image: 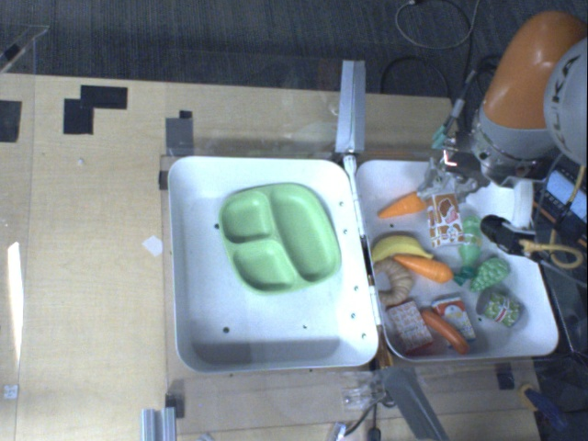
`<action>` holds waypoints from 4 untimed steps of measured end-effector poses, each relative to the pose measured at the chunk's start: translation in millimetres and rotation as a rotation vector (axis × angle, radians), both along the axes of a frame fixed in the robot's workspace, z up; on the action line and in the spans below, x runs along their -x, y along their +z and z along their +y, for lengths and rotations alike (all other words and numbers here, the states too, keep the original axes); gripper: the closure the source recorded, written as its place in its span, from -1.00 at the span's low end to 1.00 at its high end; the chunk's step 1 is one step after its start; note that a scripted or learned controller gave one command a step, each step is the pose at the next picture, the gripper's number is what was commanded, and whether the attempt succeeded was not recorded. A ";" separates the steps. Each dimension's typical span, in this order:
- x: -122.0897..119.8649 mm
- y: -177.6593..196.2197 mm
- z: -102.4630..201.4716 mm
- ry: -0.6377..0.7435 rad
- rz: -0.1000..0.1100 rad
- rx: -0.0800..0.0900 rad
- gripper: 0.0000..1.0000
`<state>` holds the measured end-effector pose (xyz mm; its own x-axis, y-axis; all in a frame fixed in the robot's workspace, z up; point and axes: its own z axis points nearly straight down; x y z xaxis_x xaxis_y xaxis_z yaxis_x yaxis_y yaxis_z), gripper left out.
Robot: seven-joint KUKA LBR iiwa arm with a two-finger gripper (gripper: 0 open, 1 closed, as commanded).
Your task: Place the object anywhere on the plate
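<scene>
Green 3-compartment plate (279, 236) lies in the left bin (193, 338), bare. Gripper (445, 184) hangs over the right bin (542, 333), above a small carton (445, 220) beside a carrot (402, 207); jaw state cannot be determined.

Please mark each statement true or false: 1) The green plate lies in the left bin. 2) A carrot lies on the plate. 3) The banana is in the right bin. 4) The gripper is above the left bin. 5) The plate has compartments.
1) True: the green plate lies in the left bin.
2) False: both carrots, one near the top and another by the banana, lie in the right bin.
3) True: the banana lies in the right bin.
4) False: the gripper is above the right bin, at a small carton.
5) True: ridges divide the plate into three compartments.
</scene>
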<state>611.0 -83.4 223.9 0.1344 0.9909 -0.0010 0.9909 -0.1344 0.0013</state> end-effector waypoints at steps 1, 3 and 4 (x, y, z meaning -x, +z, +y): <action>-21.4 -68.3 -3.6 -0.132 0.003 -0.002 1.00; -11.5 -27.2 70.2 -0.213 0.002 -0.001 1.00; -11.7 -27.0 70.4 -0.213 0.002 -0.001 -1.00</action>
